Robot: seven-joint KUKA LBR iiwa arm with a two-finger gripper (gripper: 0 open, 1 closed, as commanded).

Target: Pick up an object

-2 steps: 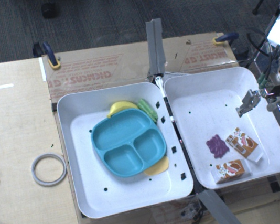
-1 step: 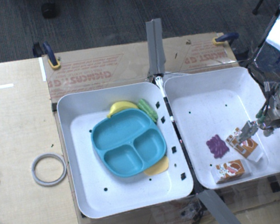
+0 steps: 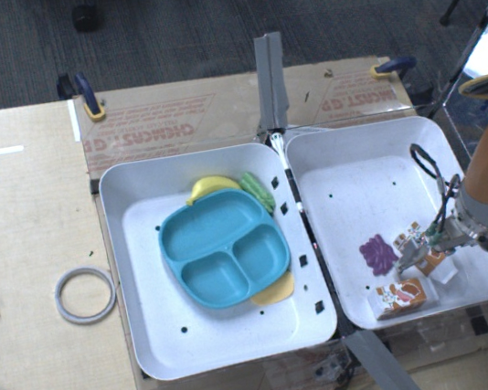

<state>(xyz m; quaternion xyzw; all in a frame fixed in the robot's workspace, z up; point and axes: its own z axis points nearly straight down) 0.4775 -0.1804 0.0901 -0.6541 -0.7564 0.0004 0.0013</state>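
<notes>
Purple object and cartons lie in right bin; jaws' state perhaps unreadable.

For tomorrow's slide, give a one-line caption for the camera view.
Arm's tool low in the right bin among small packets beside a purple toy; a blue tray lies in the left bin.

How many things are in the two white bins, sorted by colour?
Blue: 1, the divided tray in the left bin
Yellow: 1, the piece under the tray
Green: 1, the item beside it
Purple: 1, the item in the right bin
Orange and white: 2, the packets near the gripper
Total: 6
</notes>
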